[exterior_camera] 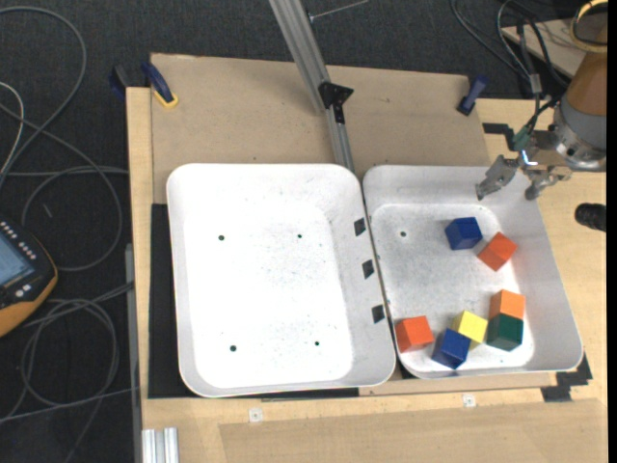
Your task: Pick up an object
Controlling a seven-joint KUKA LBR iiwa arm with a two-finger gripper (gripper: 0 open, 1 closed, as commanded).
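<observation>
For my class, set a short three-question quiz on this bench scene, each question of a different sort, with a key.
1. True or false: every block lies in the left bin.
2. How many blocks lie in the right bin?
3. Which block lies nearest the pincer? A) green block B) yellow block C) upper blue block

Key: 1 false, all are in the right bin. 2 seven: two blue, three orange, one yellow, one green. 3 C.
</observation>
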